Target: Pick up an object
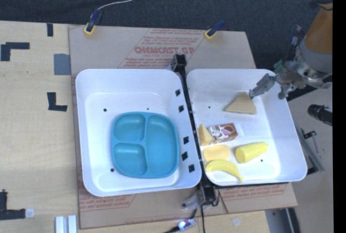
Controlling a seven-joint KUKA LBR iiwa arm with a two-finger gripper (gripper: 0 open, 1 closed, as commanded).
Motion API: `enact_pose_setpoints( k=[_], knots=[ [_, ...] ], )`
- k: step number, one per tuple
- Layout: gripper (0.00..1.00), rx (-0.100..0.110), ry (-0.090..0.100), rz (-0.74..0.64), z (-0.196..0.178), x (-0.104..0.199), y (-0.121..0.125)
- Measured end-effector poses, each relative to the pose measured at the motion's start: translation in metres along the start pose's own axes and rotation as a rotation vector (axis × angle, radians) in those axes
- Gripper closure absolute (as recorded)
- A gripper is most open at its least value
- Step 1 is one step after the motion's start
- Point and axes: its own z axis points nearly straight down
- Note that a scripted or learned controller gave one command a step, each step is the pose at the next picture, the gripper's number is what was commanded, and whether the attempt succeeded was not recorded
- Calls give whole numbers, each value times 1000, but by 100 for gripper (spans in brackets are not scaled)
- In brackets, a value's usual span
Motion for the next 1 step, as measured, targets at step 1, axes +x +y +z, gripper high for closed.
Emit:
enact_pose_setpoints(
  k=[1],
  knots=[
    [100,4,1,-2,-7,0,0]
  ],
)
